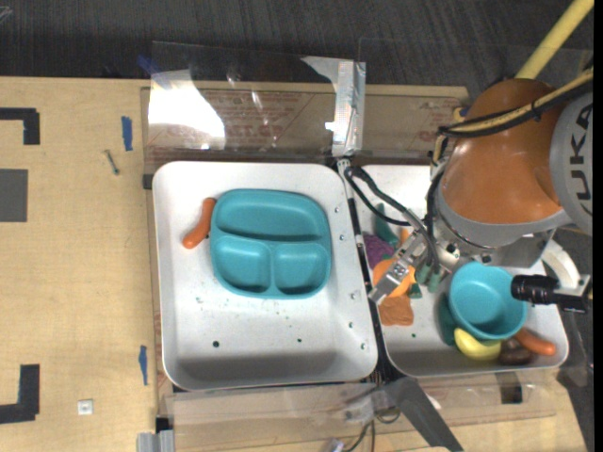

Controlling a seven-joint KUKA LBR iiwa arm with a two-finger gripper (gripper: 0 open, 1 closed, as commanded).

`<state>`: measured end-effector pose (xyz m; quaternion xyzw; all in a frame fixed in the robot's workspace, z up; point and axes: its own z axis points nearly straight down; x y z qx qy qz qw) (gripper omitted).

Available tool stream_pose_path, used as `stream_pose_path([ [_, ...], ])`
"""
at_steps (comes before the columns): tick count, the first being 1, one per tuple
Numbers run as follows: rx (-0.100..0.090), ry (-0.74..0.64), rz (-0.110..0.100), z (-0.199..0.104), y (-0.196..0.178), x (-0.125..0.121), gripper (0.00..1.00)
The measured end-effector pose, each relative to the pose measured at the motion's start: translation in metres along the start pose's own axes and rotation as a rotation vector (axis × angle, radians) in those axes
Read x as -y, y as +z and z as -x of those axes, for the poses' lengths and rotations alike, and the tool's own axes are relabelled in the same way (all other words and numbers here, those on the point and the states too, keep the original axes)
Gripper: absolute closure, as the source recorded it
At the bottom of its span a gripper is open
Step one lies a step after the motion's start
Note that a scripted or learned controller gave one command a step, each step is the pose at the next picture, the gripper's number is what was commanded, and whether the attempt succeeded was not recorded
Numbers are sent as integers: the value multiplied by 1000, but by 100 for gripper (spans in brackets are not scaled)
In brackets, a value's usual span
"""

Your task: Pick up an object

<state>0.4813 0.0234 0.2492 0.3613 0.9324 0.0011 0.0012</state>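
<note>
My gripper (pixel 399 273) hangs low in the left part of the right bin (pixel 546 365), under the orange-banded wrist (pixel 499 172). It sits right over a small pile of toys: an orange piece (pixel 397 311), a purple piece (pixel 379 250) and a green piece (pixel 387 229). Part of that pile is hidden by the gripper body, and I cannot make out anything held. A teal bowl (pixel 482 299) stands to the gripper's right, with a yellow banana (pixel 474 345) and a brown piece (pixel 513 351) at its front edge.
The left bin (pixel 273 342) holds a teal divided plate (pixel 270 241) and an orange carrot (pixel 199 224) beside the plate's left side. Black cables (pixel 372 196) run from the arm across the divider between the bins. Clear plastic sheeting (pixel 254 111) lies behind the bins.
</note>
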Motion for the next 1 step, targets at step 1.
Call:
stream_pose_path([
  [1, 1, 113, -2, 45, 31, -60, 100],
])
